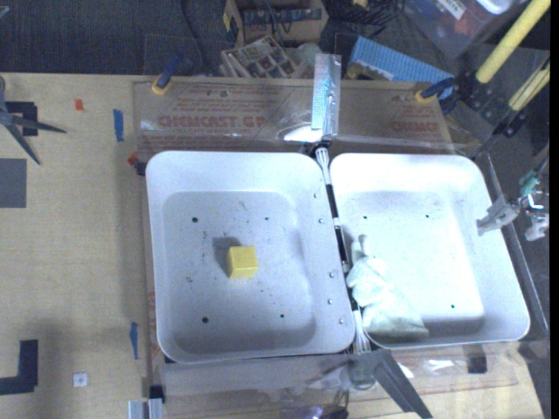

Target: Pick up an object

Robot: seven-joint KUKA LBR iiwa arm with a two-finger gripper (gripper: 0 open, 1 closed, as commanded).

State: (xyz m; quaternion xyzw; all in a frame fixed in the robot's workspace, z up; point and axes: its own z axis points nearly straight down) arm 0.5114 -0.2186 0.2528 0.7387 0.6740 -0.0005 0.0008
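Note:
A small yellow block [243, 261] lies on the floor of the left bin [175, 190], a little left of its middle. A crumpled white cloth-like object [377, 291] rests in the right bin [437, 182], against its left wall near the front corner. The two objects lie apart, separated by the ridge where the bins meet.
A clear plastic sheet [288, 116] stands behind both bins, with clutter beyond it. A metal fixture [515, 209] sits at the right bin's right rim. Bare wooden bench [70, 260] stretches to the left. A grey strut [393, 382] crosses below the bins' front edge.

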